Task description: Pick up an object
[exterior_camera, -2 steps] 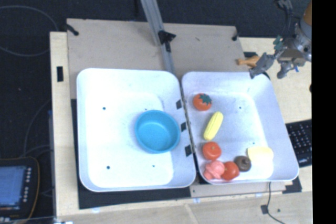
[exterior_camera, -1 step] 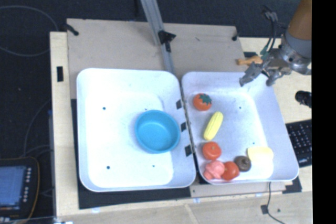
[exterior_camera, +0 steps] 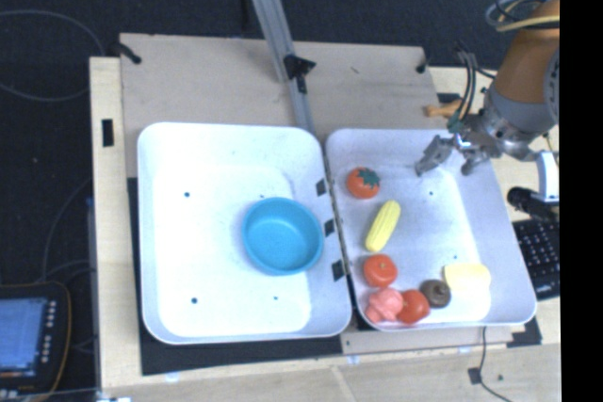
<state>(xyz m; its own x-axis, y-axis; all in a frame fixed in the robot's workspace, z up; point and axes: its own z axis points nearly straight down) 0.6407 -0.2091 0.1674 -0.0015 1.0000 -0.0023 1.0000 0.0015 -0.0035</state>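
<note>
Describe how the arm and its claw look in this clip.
The arm is grey metal with a broad orange band above the wrist. Looped cables curl over its top by the orange part. The wrist narrows into a rounded grey housing. From it juts the claw, two slim grey fingers with darker joints. I can make out no markings or labels on it.

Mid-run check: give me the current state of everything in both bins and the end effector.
end effector: open, holding nothing, above right bin's upper edge
blue bowl: upright in left bin
tomato: resting, right bin
corn: lying flat
orange fruit: resting
pink toy: touching red fruit
chocolate donut: flat
yellow block: resting
</note>
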